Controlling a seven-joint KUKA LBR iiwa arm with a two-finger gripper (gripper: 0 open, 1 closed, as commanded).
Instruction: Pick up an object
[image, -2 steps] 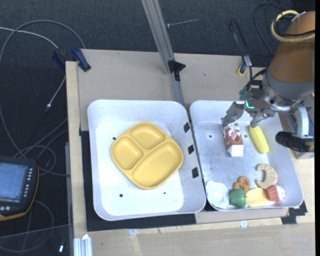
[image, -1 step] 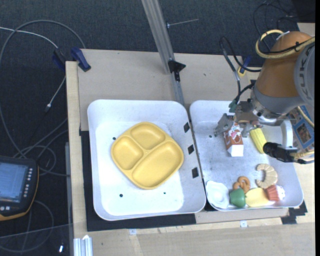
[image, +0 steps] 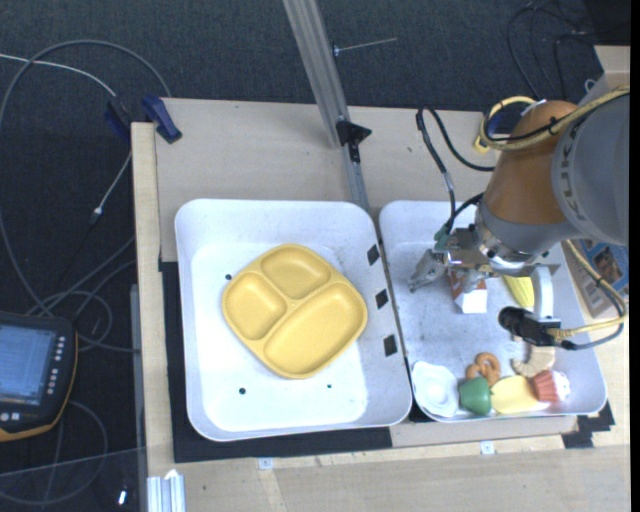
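My gripper (image: 430, 264) hangs low over the upper middle of the right bin (image: 432, 330), open, with nothing between its fingers. Just to its right, a small red and white carton (image: 470, 294) lies on the bin floor, partly under the wrist. Along the bin's front edge sit a white cup (image: 431, 384), a green pepper (image: 476, 397), a brown pretzel (image: 483, 365), a pale yellow fruit (image: 513, 396) and a red and white piece (image: 546, 384). A yellow banana-like piece (image: 519, 291) lies at the right, half hidden by the arm.
The left bin (image: 200, 250) holds a yellow divided plate (image: 294, 310). A metal post (image: 325, 70) rises behind the bins, and black clips (image: 381, 298) mark the wall between them. Cables trail across the arm and the right bin's right side.
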